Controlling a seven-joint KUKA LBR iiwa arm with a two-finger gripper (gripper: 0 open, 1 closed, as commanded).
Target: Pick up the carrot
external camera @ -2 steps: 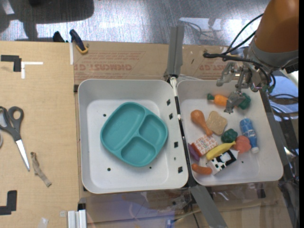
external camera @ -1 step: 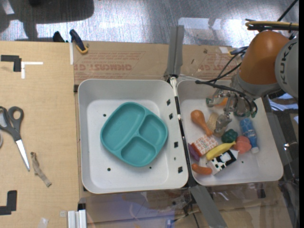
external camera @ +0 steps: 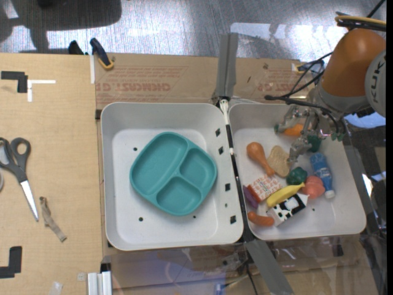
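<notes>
Carrot (external camera: 293, 128), I judge, is the orange piece up in the right bin's (external camera: 353, 223) far corner. Near to far: toy pile, then gripper (external camera: 302, 141) just beside it. Finger spread I cannot tell; I'd centre first.

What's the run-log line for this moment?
arm: over right bin | gripper: above toy pile | carrot: lying at pile's front edge, not held | left bin: teal divided plate

Bright, even overhead light; soft shadows inside the left bin (external camera: 113, 183) beneath the teal plate (external camera: 174, 174); glare streaks on the grey floor (external camera: 184, 11); focus slightly soft throughout, grainy
</notes>
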